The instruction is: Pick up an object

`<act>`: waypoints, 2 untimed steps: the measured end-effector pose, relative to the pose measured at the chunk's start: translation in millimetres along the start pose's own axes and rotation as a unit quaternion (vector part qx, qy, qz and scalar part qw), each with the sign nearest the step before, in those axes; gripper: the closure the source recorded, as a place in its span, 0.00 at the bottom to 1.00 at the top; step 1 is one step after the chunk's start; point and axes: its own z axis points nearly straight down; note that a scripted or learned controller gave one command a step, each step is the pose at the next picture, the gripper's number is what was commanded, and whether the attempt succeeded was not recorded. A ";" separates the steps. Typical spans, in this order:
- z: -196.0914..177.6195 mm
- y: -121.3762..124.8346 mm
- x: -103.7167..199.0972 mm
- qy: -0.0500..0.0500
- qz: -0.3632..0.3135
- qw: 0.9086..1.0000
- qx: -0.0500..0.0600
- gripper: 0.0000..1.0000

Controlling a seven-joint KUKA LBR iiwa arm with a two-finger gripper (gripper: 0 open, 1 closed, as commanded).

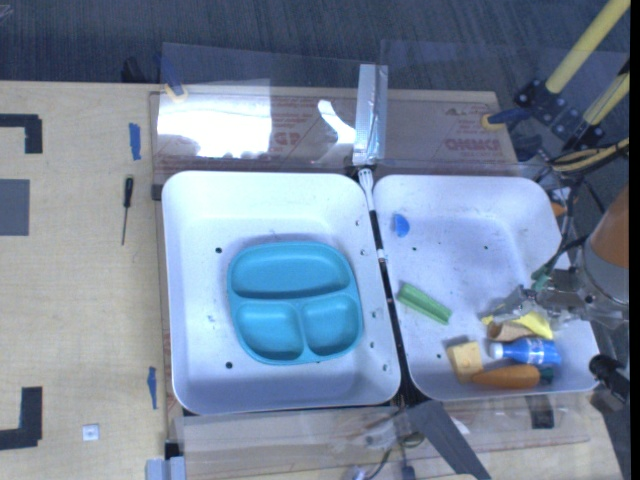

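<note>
Right bin point(470, 218), lower right corner: pincer point(530, 303) low over clutter, open or closed unclear. Bottle point(525, 351) beside carrot point(508, 375), block point(463, 356), yellow scrap point(530, 326). Likely light, stiff, slick plastic; best gripped across the middle. Green stick point(423, 302) apart, easier.

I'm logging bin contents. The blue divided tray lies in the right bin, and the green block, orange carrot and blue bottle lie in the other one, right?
Not quite. The camera view shows the blue divided tray in the left bin; the green block, orange carrot and blue bottle lie in the right bin.
</note>
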 end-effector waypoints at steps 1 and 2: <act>39.2 12.2 -17.4 0.008 0.010 1.000 -0.008 0.00; 19.8 2.7 -9.4 -0.001 -0.042 0.999 -0.003 0.00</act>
